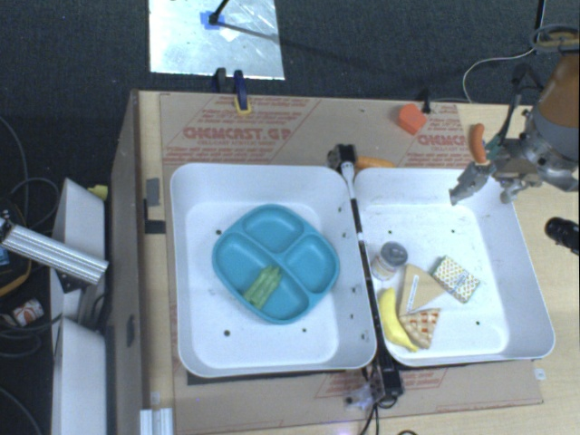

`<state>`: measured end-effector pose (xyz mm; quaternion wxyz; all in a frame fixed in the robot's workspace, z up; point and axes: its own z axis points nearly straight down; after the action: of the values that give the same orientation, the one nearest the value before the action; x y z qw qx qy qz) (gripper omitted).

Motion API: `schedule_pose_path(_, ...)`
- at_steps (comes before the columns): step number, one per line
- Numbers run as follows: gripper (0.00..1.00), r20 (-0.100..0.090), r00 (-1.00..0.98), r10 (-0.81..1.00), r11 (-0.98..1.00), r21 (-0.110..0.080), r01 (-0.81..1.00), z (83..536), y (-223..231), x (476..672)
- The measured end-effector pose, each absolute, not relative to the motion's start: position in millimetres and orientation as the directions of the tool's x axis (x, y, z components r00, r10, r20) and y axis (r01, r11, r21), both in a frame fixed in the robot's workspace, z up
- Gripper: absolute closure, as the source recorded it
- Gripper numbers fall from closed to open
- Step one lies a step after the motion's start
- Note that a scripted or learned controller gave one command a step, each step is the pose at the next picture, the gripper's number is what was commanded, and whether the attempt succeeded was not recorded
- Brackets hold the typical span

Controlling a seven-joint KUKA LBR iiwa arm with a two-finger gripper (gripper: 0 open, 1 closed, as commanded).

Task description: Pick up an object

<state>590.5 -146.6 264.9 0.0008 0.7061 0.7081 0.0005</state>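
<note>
Two shallow white bins sit side by side; the right bin holds a curved yellow banana, its long axis running toward the bin's near edge. Above the bin's far right corner hangs the gripper; whether it is spread, I cannot tell.

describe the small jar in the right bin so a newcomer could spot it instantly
Start at the right bin, the one nearer the arm, and look along its left wall by the divider. The small jar stands there, just above the banana. It is the only round, grey-lidded item; its neighbours are flat or yellow.

Grey arm — orange-banded wrist
</note>
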Motion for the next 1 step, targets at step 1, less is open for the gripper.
schedule_pose_path(1, 0.00, 0.000, -0.001, 1.000, 0.001, -0.002, 1.000, 147.9, -126.7, 568.2)
